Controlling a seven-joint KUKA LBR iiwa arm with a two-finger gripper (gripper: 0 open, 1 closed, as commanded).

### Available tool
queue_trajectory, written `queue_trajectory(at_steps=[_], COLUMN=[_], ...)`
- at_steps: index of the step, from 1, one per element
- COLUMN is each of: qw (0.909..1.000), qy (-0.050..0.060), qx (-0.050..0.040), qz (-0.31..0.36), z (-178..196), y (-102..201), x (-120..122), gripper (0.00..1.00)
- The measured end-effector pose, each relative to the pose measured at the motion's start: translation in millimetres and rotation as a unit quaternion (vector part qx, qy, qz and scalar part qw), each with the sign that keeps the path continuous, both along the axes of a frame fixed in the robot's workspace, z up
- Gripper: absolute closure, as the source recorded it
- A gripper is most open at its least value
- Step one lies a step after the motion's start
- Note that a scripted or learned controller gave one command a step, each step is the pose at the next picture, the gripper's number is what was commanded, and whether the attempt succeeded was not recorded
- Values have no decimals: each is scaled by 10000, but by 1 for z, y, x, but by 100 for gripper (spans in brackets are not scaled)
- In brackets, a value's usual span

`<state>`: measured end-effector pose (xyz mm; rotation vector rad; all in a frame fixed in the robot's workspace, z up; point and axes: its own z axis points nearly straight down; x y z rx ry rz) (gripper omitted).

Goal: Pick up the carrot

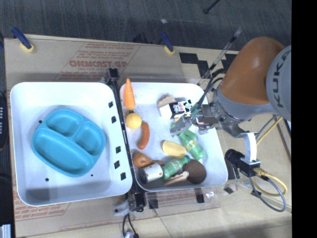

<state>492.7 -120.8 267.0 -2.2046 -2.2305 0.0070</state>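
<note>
We are at the approach: the carrot [129, 94] lies untouched at the right bin's [213, 133] far left corner, while our gripper [184, 117] hovers mid-bin, well apart, finger spread impossible to tell, so we must travel left and descend.

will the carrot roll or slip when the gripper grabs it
The carrot looks like smooth, stiff plastic, so it may slip. Its round, tapered body would probably roll. It lies against the right bin's left wall, which may crowd a finger.
</note>
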Motion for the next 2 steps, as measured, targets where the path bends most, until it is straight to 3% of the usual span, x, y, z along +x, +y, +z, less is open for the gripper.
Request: queue_trajectory(at_steps=[1,2], qw=[9981,9994], qy=[55,-1], qx=[2,-2], qz=[-614,-356], z=[-121,-140], y=[-3,-53], x=[13,48], gripper=[0,0])
